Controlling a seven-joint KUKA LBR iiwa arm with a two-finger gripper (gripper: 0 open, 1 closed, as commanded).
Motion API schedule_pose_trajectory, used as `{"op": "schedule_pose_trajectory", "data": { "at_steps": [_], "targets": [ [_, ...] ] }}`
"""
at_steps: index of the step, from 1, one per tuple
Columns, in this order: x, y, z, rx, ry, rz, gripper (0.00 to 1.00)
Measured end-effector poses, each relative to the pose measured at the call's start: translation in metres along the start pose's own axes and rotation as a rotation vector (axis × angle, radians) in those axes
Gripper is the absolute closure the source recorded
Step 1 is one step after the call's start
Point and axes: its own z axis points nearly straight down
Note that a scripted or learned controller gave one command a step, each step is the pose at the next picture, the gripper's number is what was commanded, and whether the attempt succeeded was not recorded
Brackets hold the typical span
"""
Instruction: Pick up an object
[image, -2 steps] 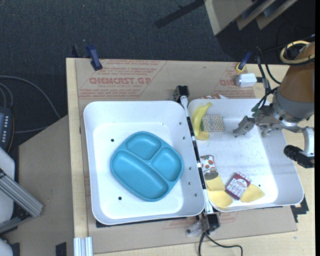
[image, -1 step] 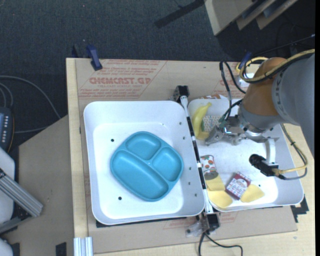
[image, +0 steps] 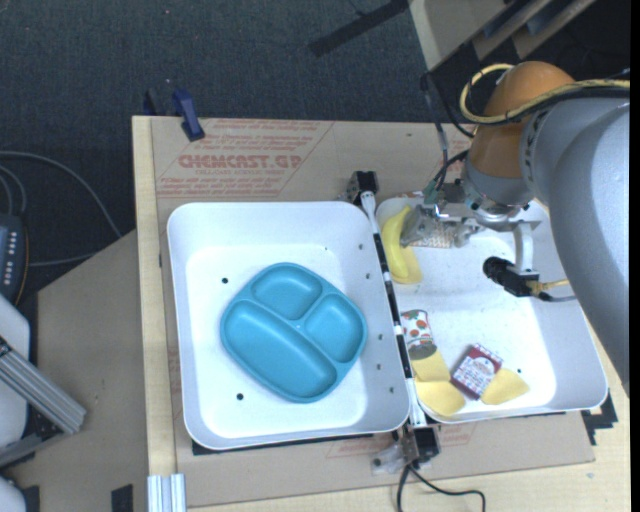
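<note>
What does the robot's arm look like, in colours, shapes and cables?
The arm is a thick, rounded, smooth grey tube. Above the wrist sits a bulging orange band, with a thin yellow cable looping beside it. The gripper at the tip is small, metallic and pale grey.

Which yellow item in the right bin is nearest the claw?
The curved yellow banana against the divider at the far end of the white bin, right beside the claw. The two flat yellow pieces lie at its near edge.
</note>
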Motion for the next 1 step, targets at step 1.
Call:
{"op": "schedule_pose_trajectory", "data": {
  "at_steps": [1],
  "targets": [
    [-0.0083,-0.0004,0.0066,0.002,0.000,0.001,0.00]
  ]
}}
